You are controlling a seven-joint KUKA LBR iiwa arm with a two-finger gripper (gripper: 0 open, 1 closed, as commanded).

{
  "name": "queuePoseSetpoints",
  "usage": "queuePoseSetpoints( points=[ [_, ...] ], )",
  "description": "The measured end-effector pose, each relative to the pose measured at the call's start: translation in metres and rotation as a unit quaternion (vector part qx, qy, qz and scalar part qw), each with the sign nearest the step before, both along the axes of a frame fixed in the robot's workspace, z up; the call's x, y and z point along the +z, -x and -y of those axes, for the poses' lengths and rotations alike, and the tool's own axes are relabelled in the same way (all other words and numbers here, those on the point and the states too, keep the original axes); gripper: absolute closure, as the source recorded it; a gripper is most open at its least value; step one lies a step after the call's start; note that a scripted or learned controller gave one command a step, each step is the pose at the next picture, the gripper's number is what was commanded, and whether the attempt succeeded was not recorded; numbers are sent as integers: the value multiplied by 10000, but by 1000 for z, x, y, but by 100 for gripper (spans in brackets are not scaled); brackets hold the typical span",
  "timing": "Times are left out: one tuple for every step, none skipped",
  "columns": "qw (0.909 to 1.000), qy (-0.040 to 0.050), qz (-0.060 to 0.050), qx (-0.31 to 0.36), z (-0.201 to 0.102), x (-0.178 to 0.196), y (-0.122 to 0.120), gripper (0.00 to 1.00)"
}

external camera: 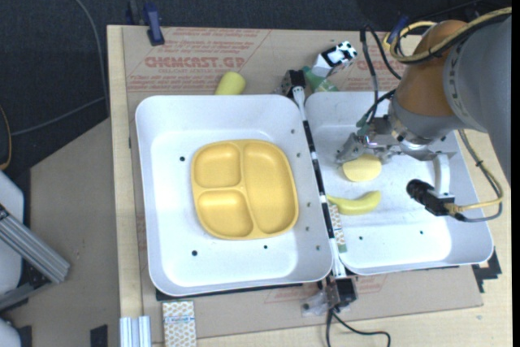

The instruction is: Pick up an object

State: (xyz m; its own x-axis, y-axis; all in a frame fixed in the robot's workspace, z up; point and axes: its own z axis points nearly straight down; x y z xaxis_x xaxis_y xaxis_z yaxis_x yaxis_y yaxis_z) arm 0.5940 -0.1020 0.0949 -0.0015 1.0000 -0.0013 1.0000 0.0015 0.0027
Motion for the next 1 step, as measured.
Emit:
queuePoseSetpoints(
  points=[
    [10000, -11, -3, 1, -65, 102, 19, 100]
  ],
)
